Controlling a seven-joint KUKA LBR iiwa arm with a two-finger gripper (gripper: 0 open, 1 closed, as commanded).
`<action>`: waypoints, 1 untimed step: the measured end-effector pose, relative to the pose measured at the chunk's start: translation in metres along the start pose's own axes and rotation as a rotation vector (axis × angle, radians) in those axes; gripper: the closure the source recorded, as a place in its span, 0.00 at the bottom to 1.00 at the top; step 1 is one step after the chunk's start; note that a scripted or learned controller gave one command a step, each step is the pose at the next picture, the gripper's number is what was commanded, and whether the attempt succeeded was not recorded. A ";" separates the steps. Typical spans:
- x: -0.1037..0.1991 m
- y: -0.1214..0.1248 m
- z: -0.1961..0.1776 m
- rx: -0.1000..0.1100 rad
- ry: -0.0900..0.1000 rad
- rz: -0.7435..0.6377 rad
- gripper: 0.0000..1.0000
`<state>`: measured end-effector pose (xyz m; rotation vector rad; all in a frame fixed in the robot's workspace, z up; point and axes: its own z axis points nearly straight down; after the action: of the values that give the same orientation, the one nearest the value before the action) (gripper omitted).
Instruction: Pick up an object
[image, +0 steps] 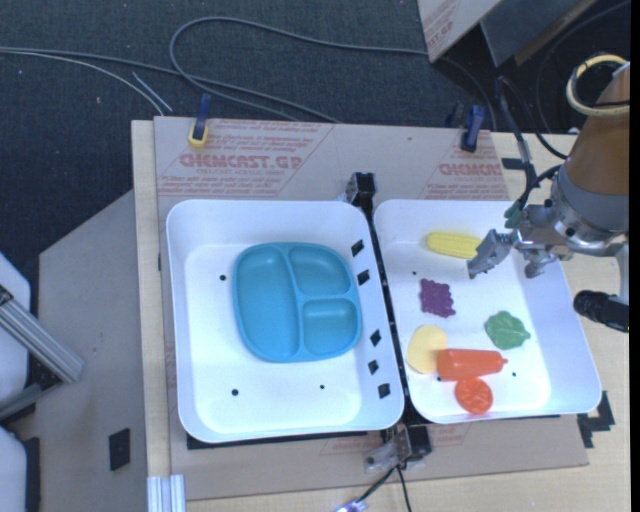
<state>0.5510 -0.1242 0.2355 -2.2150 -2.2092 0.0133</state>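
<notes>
The right bin (560, 300) holds several toy foods: a yellow corn cob (452, 244) at the back, a purple grape bunch (436, 297), a green leafy piece (507, 329), a pale yellow piece (427, 348), an orange carrot (468, 362) and a red-orange round piece (475, 396) at the front. My gripper (514, 259) hangs over the back of this bin, just right of the corn. It is open, its fingers spread apart with nothing between them; the left finger (488, 254) ends close to the corn's right tip.
The left bin (190, 300) holds a blue divided plate (297, 300). A black divider with clips (372, 290) runs between the bins. Cables lie on the dark floor behind the bench, and the arm's body rises at the right edge.
</notes>
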 end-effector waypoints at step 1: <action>0.000 0.002 -0.007 -0.014 -0.002 -0.003 0.00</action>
<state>0.5536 -0.1239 0.2427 -2.2196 -2.2204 0.0002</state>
